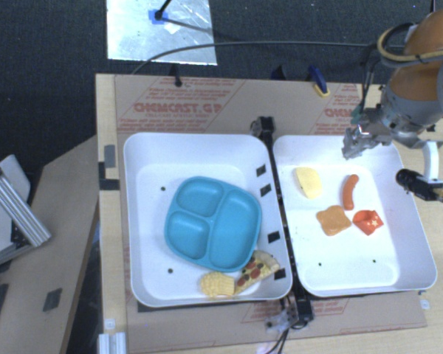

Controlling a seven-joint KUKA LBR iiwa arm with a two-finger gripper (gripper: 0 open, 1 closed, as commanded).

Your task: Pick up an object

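The right bin [406,271] holds a pale yellow wedge [307,182], a red sausage [350,190], an orange toast-like piece [334,220] and a small red piece [368,221]. My gripper [356,144] hangs over the bin's far edge, up and to the right of the yellow wedge and above the sausage. Nothing shows between its tips, and it is apart from all the pieces. The grey arm with its orange band [428,46] comes in from the upper right.
The left bin [144,198] carries a blue divided plate [210,221], with a yellow waffle piece [217,284] and a pizza slice [257,268] at its near edge. Black clips [264,127] join the bins. A foil sheet [159,21] lies beyond the bench.
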